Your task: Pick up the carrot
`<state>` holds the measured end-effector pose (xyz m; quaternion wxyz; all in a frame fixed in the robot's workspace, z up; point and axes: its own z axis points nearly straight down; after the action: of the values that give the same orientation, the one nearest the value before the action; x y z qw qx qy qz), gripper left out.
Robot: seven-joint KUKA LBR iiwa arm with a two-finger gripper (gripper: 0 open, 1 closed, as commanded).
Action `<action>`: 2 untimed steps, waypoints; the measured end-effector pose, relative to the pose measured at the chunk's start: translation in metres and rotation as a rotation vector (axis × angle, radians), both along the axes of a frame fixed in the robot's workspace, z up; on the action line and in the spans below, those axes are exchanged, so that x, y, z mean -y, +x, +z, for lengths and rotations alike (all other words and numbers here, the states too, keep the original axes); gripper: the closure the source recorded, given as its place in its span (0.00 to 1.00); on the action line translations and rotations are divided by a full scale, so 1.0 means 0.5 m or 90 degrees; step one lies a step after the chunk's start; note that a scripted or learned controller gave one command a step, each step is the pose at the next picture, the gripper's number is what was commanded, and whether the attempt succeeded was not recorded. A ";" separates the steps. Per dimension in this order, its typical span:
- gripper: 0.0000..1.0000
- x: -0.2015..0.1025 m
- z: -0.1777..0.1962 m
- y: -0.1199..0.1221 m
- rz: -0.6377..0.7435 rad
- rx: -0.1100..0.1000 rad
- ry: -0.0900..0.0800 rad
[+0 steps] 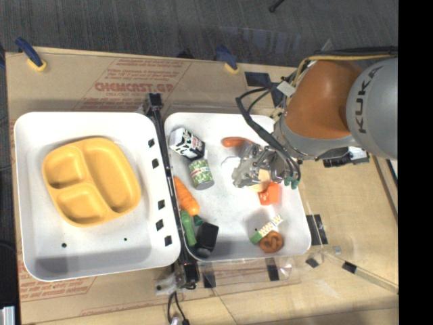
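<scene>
Over the right bin [298, 202] hangs the arm [338, 107], its hand [260, 171] low above the bin floor near the middle. Whether the hand is apart or together I cannot tell; the metal parts blur into one grey cluster there. Nothing is seen clamped in it.

Against that bin's left wall lies the carrot [186, 195], orange, slanting down and to the right, with its green top [187, 227] pointing toward the near edge. It is well apart from the hand. A black block [205, 238] sits just beside the green top, in the near left corner.

Above the carrot stands a small green-and-white can [201, 173], tipped on its side, and above that a black-and-white carton [185, 143]. A sausage [235, 141] lies near the far wall. An orange-red piece [270, 193] sits just below the hand, and a brown pretzel [270, 241] lies near the front wall with a small label-like piece [269, 226] touching it.

The left bin [40, 249] holds a yellow divided tray [90, 180]. Both bins rest on the cardboard-covered tabletop [101, 73].
</scene>
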<state>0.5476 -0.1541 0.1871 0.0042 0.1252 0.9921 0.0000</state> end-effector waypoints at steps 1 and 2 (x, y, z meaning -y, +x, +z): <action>1.00 -0.048 0.119 -0.054 -0.139 -0.002 0.000; 1.00 -0.134 0.040 -0.081 -0.374 -0.007 0.002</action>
<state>0.5072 -0.0872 0.2070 -0.0015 0.4072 0.9134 -0.0001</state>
